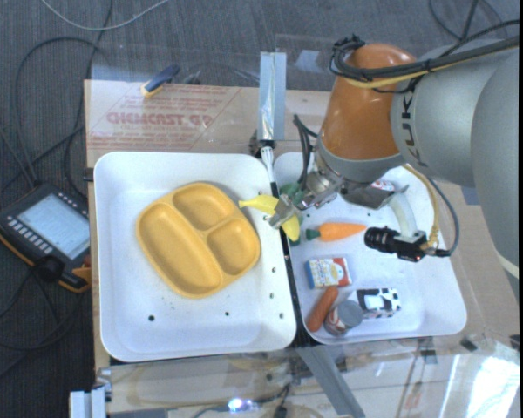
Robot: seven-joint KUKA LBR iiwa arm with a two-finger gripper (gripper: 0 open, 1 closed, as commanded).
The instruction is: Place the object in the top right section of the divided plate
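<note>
My gripper [285, 213] hangs right over the seam where the two bins meet, near their far edge. My jaws are closed on the middle of the banana [260, 204]. One yellow end sticks out towards the left bin [131, 320] and the other end pokes out below my fingers, on the side of the right bin [436, 303].

The banana's left end reaches over the left bin's right edge, just beside the rim of the divided plate [170, 259], but I cannot tell whether it touches that rim. The yellow plate lies turned at a slant in the middle of the left bin, with nothing in any of its three sections. The section nearest to me is the small one at the plate's far right, and the banana is not in it yet.

In the right bin, an orange carrot [344, 231] lies just to my right, its green top pointing at me. Nearer the front edge is a small printed box [329, 273]. Towards the front left corner, a reddish sausage [319, 310] lies at a slant, touching a grey can [343, 314]. A black-and-white toy [379, 301] sits just right of the can.
</note>
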